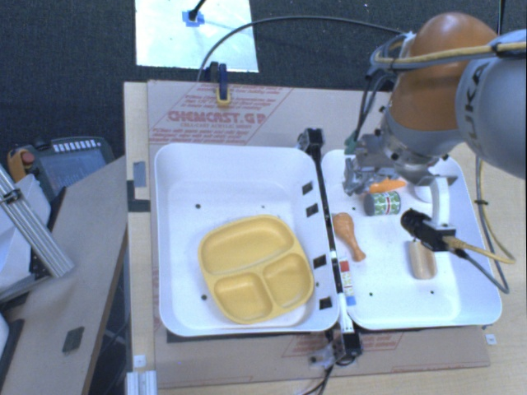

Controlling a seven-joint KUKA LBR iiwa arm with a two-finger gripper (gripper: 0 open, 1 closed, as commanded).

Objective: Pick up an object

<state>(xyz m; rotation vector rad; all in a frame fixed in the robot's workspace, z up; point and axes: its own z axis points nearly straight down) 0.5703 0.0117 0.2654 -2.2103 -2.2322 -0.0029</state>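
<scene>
Camera view: the gripper [361, 176] sits low over the far left corner of the right bin [461, 303]; I cannot tell whether it is open or closed. Just beside it lie a small can [381, 203] and an orange piece [385, 186]. The can looks the likeliest pick (light, stiff, smooth, apt to roll), best taken across its round body. Nearer lie 1 glossy toy drumstick [348, 235] and a tan bread piece [422, 260]. A yellow 3-part plate [255, 267] fills the left bin [177, 220].
</scene>
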